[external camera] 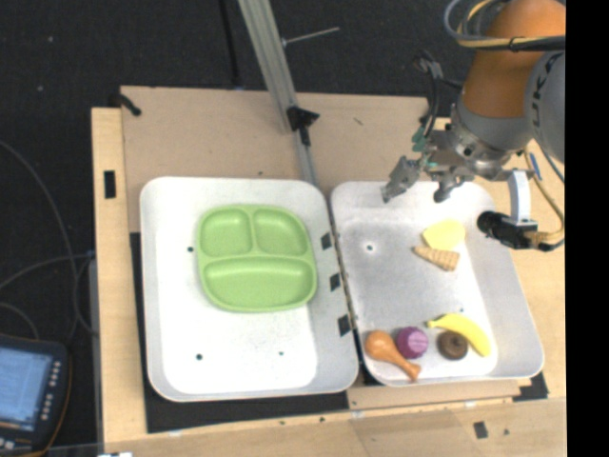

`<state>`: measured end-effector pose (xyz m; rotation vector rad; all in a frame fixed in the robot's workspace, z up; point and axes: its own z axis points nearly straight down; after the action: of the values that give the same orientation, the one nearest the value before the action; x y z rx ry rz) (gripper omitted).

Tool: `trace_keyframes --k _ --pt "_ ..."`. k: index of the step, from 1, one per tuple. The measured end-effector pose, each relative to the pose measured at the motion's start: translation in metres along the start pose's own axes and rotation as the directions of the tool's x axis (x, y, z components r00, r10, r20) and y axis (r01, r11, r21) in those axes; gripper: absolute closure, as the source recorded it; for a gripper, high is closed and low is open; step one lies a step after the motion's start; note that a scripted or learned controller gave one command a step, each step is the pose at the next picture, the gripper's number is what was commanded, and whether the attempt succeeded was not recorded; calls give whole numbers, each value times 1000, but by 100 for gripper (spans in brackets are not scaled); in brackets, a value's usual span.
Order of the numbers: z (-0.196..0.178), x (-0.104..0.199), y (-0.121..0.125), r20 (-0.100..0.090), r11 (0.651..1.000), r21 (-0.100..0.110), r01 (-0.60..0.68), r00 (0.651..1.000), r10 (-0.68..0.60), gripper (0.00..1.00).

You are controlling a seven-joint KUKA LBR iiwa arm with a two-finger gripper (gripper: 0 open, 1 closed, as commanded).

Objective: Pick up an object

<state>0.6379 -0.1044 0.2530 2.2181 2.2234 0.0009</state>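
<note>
- The closest candidate for picking was the yellow cheese wedge, lying in the right bin with a tan cone-looking piece touching its lower edge.
- The rest of the toys sat along that bin's near edge: a banana, a dark brown donut pressed up against it, a purple round thing, and an orange drumstick-shaped piece touching the purple one.
- Our gripper hung over the far edge of the right bin, above and a bit left of the cheese. Its two fingers were spread apart with nothing between them.
- The left bin just had a green divided plate in it, well apart from the arm.
- What we figured could go wrong: the cheese and cone touched, so a drop straight down might've landed a finger on the seam and shoved both away instead of closing on one.
- Same deal at the near edge. Banana and donut were packed tight, so we'd have expected a finger to land on top of one rather than slip beside it.
- The cheese's sloped faces also looked like something that could squirt out of a pinch.
</note>
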Motion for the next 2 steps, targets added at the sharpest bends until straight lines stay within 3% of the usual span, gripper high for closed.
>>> trace_keyframes --k 1,2 --pt "0 0 0 0 1000 0 0 1000 0 0" --pt "54 6 -8 1 1000 5 -3 1000 3 0"
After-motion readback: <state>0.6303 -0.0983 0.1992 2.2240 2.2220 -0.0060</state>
